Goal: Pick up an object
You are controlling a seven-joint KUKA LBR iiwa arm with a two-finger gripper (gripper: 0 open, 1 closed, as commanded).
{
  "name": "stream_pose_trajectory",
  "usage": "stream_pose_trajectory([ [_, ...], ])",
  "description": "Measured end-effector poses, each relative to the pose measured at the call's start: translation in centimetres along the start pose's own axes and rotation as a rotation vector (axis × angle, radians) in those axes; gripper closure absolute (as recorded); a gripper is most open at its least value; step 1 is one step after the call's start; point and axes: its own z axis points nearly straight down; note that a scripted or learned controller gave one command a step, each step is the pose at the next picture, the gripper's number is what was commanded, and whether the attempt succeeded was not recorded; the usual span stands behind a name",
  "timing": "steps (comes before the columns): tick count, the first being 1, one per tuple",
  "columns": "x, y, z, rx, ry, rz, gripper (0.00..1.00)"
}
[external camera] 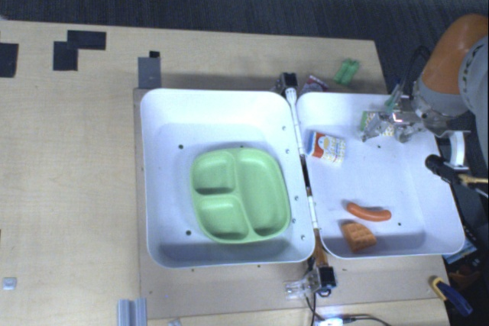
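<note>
The surface (69, 187) is showing as pale wood, matt, with a faint grain. Both bins (164, 164) (428, 202) are looking like smooth white plastic with a soft sheen. The green tray (241, 193) is reading as smooth moulded plastic, slightly glossy. The carton (327, 148) is looking like printed card or paper. The sausage (369, 212) is shining a little, smooth-skinned, while the bread (359, 236) beside it is looking rough and matt. The claw (388, 123) is glinting like bare metal. The arm's orange band (452, 53) is looking smooth and satiny.
</note>
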Motion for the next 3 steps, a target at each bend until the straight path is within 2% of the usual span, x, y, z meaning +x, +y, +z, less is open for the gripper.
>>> stream_pose_trajectory([
  [1, 0.0, 0.2, -1.2, -0.005, -0.003, -0.005, 1.0],
  [2, 0.0, 0.2, -1.2, -0.004, -0.003, -0.005, 0.0],
  [3, 0.1, 0.3, -2.4, -0.01, -0.005, -0.009, 1.0],
])
